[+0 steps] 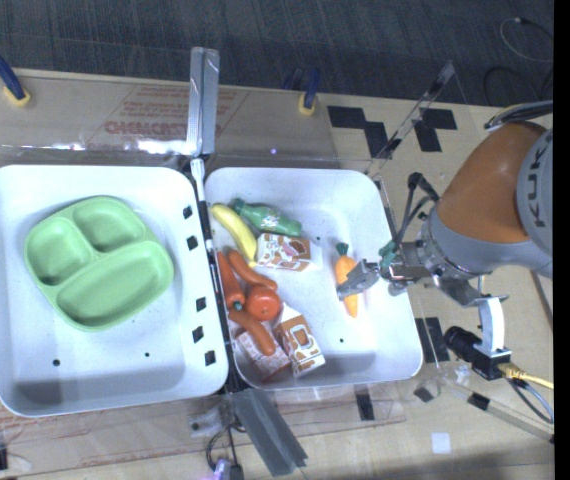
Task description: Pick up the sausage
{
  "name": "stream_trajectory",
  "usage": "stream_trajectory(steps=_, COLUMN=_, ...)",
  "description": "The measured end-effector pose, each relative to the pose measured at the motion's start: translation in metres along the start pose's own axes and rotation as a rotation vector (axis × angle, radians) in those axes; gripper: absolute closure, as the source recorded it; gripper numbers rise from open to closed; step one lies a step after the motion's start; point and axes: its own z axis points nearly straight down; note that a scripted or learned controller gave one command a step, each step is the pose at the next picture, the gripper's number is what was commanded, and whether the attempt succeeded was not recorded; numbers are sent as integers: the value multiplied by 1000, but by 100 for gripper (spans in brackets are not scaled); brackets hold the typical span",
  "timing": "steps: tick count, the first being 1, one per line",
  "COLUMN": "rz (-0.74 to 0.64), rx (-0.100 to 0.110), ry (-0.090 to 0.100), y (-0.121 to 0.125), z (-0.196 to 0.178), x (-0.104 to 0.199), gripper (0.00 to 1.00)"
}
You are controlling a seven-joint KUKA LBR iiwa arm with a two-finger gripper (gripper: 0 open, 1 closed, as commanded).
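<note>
Orange and grey, the arm reaches in from the right and puts its gripper [357,280] low over the right bin [365,193], right at a small carrot [347,286] near that bin's right wall; how far the jaws stand apart I cannot tell, nor whether they have hold of anything. Well apart from it, the sausage [233,278] lies along the same bin's left wall, touching a tomato [263,301], below a banana [235,228], while the left bin [25,383] holds a green divided plate [100,260].

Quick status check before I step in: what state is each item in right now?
gripper: low at right bin's right side, at the carrot
carrot: lying by the fingers
sausage: lying in left-side pile, untouched
banana: lying flat
green plate: upright in left bin
</note>
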Motion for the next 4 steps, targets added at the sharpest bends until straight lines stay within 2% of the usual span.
stream_trajectory(steps=1, rz=-101, rx=0, ry=0, y=46, z=72, x=76, gripper=0)
stream_trajectory(steps=2, rz=-212, rx=-3, ry=-2, y=46, z=56, x=95, gripper=0)
stream_trajectory(steps=3, rz=-402, rx=-2, ry=0, y=3, z=105, x=96, gripper=0)
stream_trajectory(steps=4, rz=-497, rx=-4, ry=-2, y=64, z=113, x=88, gripper=0)
